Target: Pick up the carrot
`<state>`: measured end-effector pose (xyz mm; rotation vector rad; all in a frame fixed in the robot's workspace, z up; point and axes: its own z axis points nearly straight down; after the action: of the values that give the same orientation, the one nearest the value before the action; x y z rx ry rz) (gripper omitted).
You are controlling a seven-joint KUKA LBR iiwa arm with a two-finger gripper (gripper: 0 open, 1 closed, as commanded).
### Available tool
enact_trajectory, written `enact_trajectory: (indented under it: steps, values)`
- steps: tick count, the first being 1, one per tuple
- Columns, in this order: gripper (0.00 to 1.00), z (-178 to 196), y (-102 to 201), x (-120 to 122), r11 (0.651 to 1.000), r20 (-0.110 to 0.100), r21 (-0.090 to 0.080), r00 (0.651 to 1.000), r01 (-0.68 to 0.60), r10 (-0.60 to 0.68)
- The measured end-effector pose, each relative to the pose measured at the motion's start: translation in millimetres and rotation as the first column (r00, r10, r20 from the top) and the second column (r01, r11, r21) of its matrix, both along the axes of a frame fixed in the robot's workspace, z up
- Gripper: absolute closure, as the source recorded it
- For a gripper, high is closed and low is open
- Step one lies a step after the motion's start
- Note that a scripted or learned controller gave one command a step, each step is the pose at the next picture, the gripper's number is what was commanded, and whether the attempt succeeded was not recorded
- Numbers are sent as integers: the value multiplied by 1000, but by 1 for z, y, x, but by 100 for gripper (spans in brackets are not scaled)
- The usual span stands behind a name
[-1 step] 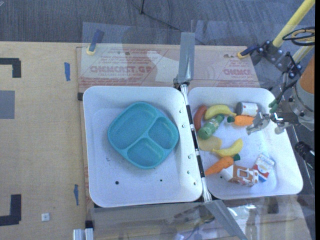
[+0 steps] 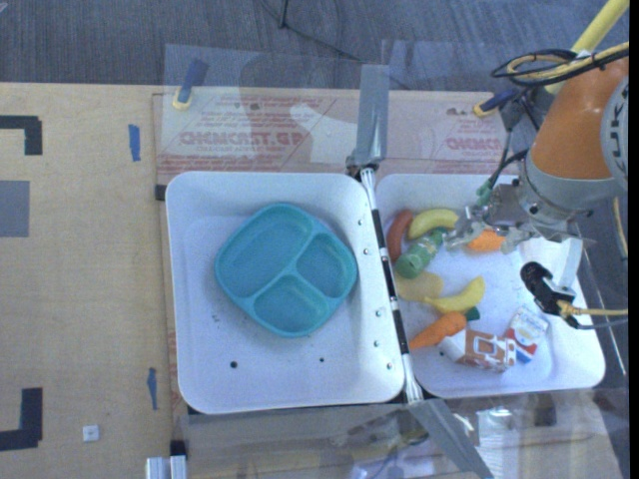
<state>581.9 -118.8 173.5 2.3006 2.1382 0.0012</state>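
— Where's the gripper (image 2: 486,230)?
— Over the right bin (image 2: 579,367), next to an orange piece.
— And the carrot (image 2: 437,331)?
— Lying lower down, beside a small carton (image 2: 486,349).
— Left bin (image 2: 200,367)?
— A teal plate (image 2: 287,268).

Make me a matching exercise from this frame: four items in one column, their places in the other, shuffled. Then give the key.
Things:
1. teal divided plate
2. carrot
3. small carton
4. gripper

Places:
A. over the upper part of the right bin
B. near the right bin's front edge, right of the carrot
C. middle of the left bin
D. lower middle of the right bin, below a yellow banana

Pairs: 1-C, 2-D, 3-B, 4-A
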Motion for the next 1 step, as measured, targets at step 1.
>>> enact_trajectory:
  steps: [1]
  values:
    - [0,-85,-43,18,999,6,-2,999,-47,47]
